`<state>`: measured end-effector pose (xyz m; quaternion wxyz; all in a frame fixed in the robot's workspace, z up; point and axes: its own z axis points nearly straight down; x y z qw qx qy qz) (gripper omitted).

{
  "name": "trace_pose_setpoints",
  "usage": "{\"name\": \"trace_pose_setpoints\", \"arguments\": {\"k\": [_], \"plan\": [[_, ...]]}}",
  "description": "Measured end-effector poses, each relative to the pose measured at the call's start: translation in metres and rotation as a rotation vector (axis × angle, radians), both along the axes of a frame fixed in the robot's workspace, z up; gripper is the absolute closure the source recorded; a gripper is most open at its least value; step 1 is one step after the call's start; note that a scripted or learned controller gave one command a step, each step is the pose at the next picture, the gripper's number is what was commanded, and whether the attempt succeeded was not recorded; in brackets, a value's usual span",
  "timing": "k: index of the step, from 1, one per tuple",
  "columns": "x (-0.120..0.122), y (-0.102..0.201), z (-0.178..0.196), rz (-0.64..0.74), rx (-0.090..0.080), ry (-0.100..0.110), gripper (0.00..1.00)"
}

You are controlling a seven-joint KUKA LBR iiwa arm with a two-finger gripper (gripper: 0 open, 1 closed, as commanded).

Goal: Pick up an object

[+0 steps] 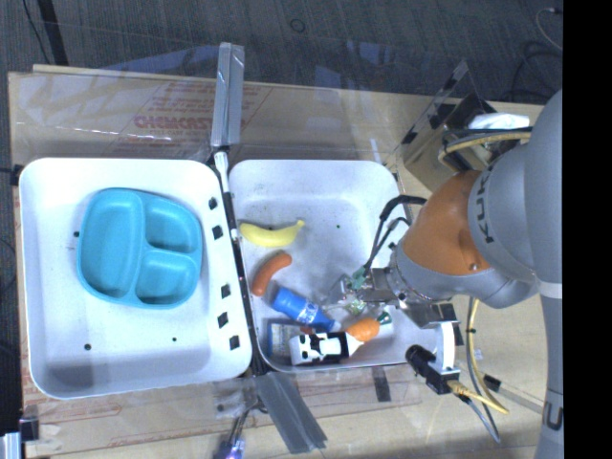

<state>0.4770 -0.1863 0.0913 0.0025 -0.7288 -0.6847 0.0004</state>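
Grey and orange, the robot arm (478, 232) looms closest to the lens, reaching in from three o'clock over the right-hand bin (316, 175) on the counter (115, 103). Its gripper (361, 290) hangs low at the five o'clock corner of that bin, among wires and clutter, and whether it is apart or together cannot be told from here. Candidates for the pick crowd just beside it: a small orange carrot-like piece (363, 330) at its six o'clock, a blue bottle (295, 305) at nine o'clock, a black-and-white box (318, 347) against the bin's near wall. Farther off toward ten o'clock lie an orange sausage-shaped toy (269, 273) and a yellow banana (271, 231), each with open floor around it. The left bin (48, 256) holds a blue divided plate (141, 247). A clean grasp likely means committing to one item, centring over it, and descending straight so neighbours are not nudged; the packed corner risks a pinch on two things at once.
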Motion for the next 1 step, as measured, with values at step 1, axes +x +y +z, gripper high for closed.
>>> {"name": "trace_pose_setpoints", "arguments": {"k": [1], "plan": [[0.0009, -0.0001, 0.0098, 0.006, 0.0, 0.0, 1.0]]}}
